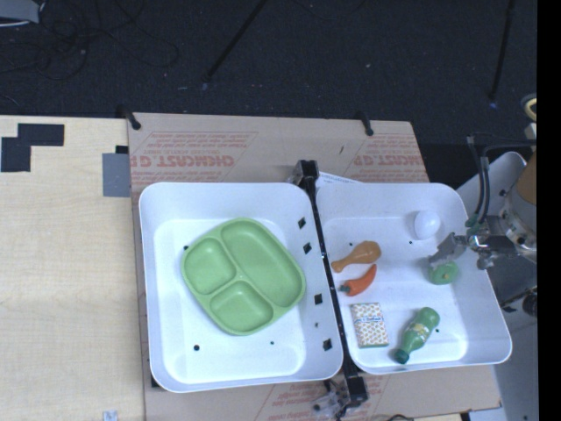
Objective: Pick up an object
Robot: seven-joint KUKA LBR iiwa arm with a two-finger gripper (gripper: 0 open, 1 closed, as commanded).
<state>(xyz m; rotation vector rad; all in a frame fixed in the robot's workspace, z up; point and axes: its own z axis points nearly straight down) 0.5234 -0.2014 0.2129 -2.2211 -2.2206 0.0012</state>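
Nearest the lens: green bottle (415, 332) lying tilted at 5 o'clock in right bin (473, 345), just beside a small patterned card box (370, 324) at its 9. Likely pick target, judging by proximity: small green round piece (443, 273) at 3 o'clock in that bin, directly under gripper (450, 249). Fingers look spread above it, nothing between them; hard to confirm at this size.

Risks: round piece small and low, could roll or squirt out as the fingers close; sits close to the bin's right wall, so may clip it. White ball (426, 224) at 12 of the piece blends with the bin. Orange drumstick toy (359, 256) and red pepper (360, 281) touching, well apart at 9.

Left bin (166, 340): green divided plate (243, 275). Bins on cardboard (219, 152), pale wood bench (61, 270) at 9, dark floor with cables at 12.
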